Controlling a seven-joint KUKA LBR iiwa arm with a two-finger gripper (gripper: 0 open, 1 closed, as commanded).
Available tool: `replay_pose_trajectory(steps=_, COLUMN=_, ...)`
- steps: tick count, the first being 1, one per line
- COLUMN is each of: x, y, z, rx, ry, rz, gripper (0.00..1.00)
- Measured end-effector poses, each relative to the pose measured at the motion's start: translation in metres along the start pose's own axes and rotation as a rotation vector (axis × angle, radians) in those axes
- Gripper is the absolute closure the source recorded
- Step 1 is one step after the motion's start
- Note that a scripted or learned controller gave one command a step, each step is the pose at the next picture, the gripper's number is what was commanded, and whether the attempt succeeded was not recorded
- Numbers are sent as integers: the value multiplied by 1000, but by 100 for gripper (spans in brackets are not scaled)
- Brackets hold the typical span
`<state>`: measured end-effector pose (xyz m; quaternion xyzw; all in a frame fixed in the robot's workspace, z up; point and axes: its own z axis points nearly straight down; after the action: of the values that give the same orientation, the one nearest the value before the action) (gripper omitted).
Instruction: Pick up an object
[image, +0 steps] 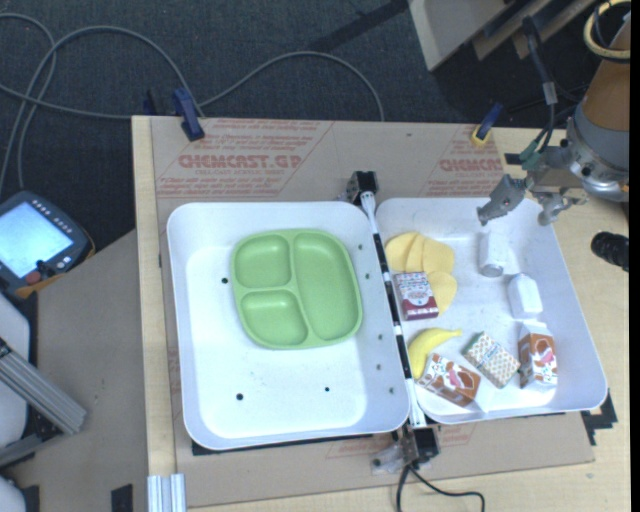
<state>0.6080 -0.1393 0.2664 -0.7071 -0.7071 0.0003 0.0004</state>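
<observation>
The right bin (575, 330) holds several small items: a white cylinder (491, 250), a white capsule-shaped piece (524, 295), a red carton (415, 293), a yellow banana (428, 345), pale yellow flat slices (425, 262) and three patterned cartons (450, 380), (492, 360), (537, 358). My gripper (523, 207) hangs over the bin's far edge, just above and behind the white cylinder. Its two fingers are spread open, with nothing between them.
The left bin (200, 330) carries a green divided plate (297, 288). A black clip (362, 184) sits at the far end of the seam between the bins. Blue clamps (187, 112), (487, 122) pin the cardboard base at the back.
</observation>
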Motion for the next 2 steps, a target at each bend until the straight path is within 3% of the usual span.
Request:
replay_pose_trajectory(steps=1, x=37, y=15, z=123, rx=1, ry=0, rz=-1, gripper=0)
replay_pose_trajectory(steps=2, x=39, y=16, z=182, rx=2, ry=1, rz=0, gripper=0)
